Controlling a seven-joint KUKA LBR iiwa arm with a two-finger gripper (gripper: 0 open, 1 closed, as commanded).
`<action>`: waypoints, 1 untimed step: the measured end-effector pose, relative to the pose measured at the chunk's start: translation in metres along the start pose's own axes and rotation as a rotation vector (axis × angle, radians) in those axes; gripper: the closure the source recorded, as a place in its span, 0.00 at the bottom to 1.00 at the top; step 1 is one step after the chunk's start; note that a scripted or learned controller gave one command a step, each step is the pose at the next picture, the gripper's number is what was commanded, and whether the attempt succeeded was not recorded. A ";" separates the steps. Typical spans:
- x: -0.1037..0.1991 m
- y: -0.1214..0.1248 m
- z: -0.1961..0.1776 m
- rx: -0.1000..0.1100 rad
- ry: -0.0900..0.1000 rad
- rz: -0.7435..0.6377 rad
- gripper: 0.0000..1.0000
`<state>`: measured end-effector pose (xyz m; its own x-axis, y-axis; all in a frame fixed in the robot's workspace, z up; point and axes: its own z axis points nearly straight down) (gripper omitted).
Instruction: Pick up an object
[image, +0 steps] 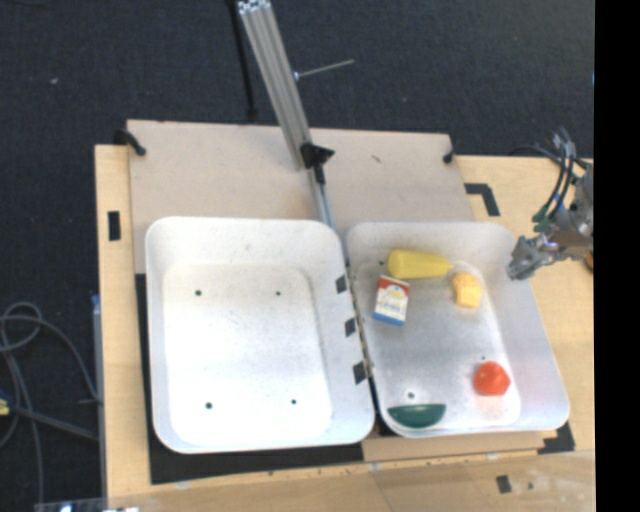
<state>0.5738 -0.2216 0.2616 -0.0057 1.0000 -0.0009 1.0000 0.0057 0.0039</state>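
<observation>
The right bin (530, 340) holds several objects. A long yellow piece (418, 264) lies near its far edge, with a small yellow chunk (467, 290) just right of it. A small red, white and blue carton (392, 300) stands toward the bin's left side. A red-orange ball (491, 379) sits at the near right, and a dark green bowl-shaped piece (416, 414) rests against the near rim. My gripper (524, 258) hangs at the right bin's far right corner, above the rim and apart from every object.
The left bin (245, 335) lies beside the right one, a divider strip between them. A slanted aluminium post (285, 95) rises behind the bins. Cables (556, 185) trail near the arm at the right edge.
</observation>
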 end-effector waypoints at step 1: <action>0.039 0.017 0.005 0.001 0.000 0.000 1.00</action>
<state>0.5906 -0.1823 0.2570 -0.0052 1.0000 -0.0014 1.0000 0.0052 0.0025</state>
